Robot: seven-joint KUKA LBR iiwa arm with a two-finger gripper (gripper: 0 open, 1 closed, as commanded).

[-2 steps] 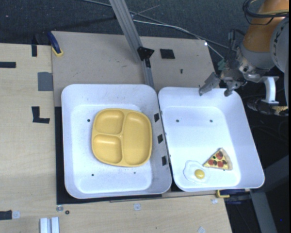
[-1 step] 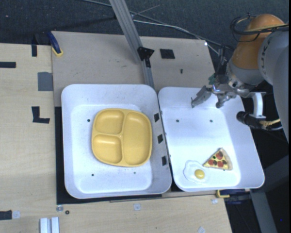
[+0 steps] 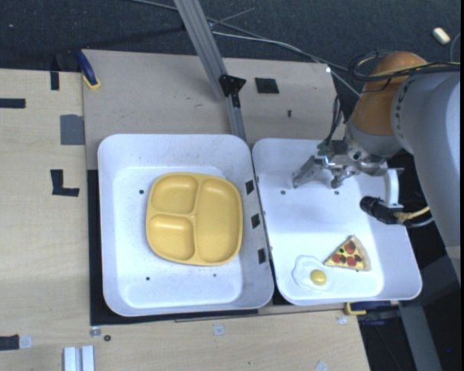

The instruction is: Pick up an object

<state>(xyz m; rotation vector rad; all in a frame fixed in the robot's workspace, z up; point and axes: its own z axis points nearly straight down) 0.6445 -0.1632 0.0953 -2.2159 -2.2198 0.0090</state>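
Note:
My gripper hangs over the back part of the right bin, its fingers spread open with nothing between them. A toy pizza slice lies near the bin's front right. Beside it, to the left, rests a toy fried egg. Both toys sit well in front of the gripper, apart from it. A yellow divided plate lies flat in the middle of the left bin.
A metal pole slants up from between the bins at the back. Cables hang off the arm along the right bin's right side. Black tape marks dot the wooden bench.

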